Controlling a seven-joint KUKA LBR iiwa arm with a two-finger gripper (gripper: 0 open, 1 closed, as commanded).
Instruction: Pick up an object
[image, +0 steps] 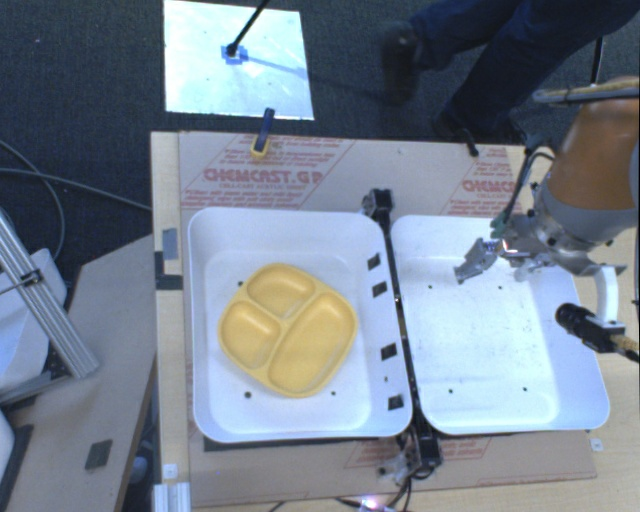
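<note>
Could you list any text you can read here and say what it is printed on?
"CHEMCAST GP" in red, on the board behind the left bin.
The same red print, cut off by the arm, on the board behind the right bin: partly readable.
Smaller red lines beneath: too blurred to read.

The arm (598, 150) is cut off by the right edge, and it hides part of the right bin (480, 400).
</note>
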